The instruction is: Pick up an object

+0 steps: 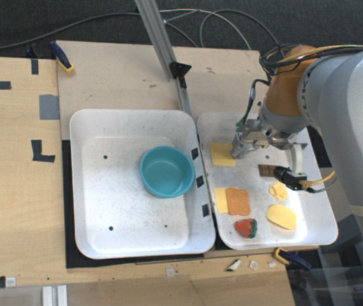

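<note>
Gripper (238, 150): right bin (315, 234), at a yellow slice (221, 154); jaws' state cannot be told. Left bin (104, 228): teal bowl (166, 171).

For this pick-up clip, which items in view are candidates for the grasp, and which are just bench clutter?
Job-relevant:
gripper, low over the right bin
pale yellow square beside it
orange slice
strawberry
yellow lump
teal bowl in the left bin

Lying about:
clamp at the far bench corner
metal pole
cables
</note>
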Controlling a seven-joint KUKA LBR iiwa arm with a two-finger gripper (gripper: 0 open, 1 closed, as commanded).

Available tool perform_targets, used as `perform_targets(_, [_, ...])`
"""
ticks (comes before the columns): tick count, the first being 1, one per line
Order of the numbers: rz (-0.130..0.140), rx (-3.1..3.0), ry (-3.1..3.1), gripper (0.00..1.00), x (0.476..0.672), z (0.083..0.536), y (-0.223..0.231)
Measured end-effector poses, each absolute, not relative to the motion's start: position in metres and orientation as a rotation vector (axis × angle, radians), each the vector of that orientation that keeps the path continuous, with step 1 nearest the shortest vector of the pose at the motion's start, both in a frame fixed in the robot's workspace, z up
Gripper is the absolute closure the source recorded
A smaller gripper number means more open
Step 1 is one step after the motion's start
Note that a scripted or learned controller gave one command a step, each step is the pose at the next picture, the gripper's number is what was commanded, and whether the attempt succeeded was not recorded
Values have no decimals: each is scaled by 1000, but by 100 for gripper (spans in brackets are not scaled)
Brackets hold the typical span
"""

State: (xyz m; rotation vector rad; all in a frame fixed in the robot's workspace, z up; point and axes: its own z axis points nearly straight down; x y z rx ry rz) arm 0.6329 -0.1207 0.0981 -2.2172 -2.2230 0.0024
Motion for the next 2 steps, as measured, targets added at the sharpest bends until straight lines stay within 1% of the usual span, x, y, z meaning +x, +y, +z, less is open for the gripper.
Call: perform_targets(2, [-3,-2221,-2225,100,637,183,-120])
